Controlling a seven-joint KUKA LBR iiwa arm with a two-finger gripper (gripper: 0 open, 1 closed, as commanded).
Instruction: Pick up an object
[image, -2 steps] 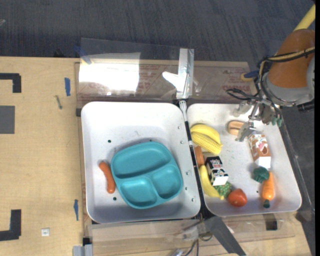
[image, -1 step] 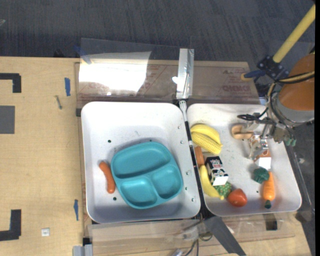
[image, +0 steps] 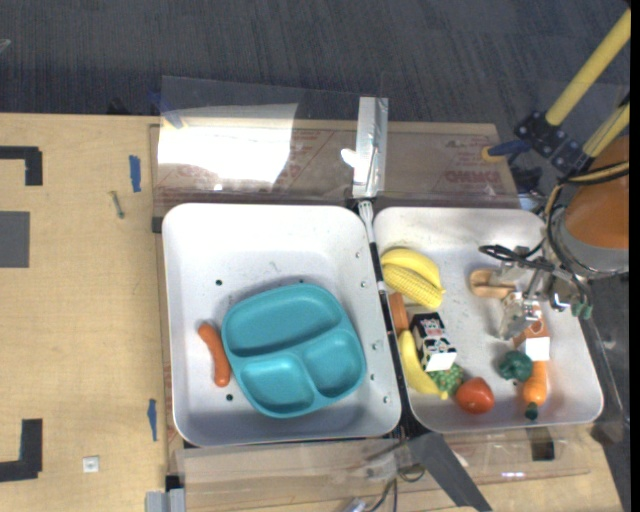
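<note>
While the left bin (image: 190, 250) holds a teal tray (image: 292, 348) and sausage (image: 215, 354), the gripper (image: 527, 303) hovers over the right bin's (image: 460, 228) toy food; its jaw state is unclear.

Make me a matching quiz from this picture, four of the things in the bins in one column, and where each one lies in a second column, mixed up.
Things:
1. teal divided plate
2. corn cob
3. tomato
4. orange sausage

Places:
A. right bin, near its front edge
B. left bin, beside the plate on its left
C. middle of the left bin
D. right bin, far left corner by the divider

Pairs: 1-C, 2-D, 3-A, 4-B
</note>
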